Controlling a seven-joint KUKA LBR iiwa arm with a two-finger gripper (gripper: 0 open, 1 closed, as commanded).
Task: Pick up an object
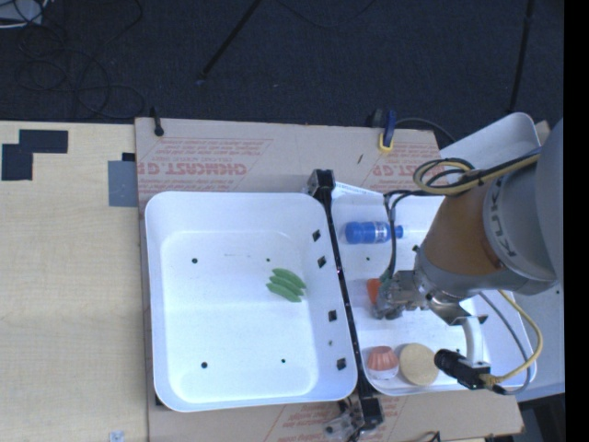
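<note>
Small red-orange object (373,290) in right white bin (515,334), just beside lowered gripper (394,300); grip state unclear. Grey arm (497,224) slanting in from right. Blue bottle (373,233) behind; tan disc (418,364), pink-white piece (383,361) in front.

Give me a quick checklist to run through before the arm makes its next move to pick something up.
1. Gripper down inside the right bin: ok.
2. Gripper next to a target: ok, an orange-red object sits at its left side.
3. Object between the fingers: cannot tell, the wrist hides them.
4. Other items out of the gripper's way: ok, blue bottle lies above, tan disc and pink-white piece below.
5. Green object lies apart in the left bin: ok.
</note>
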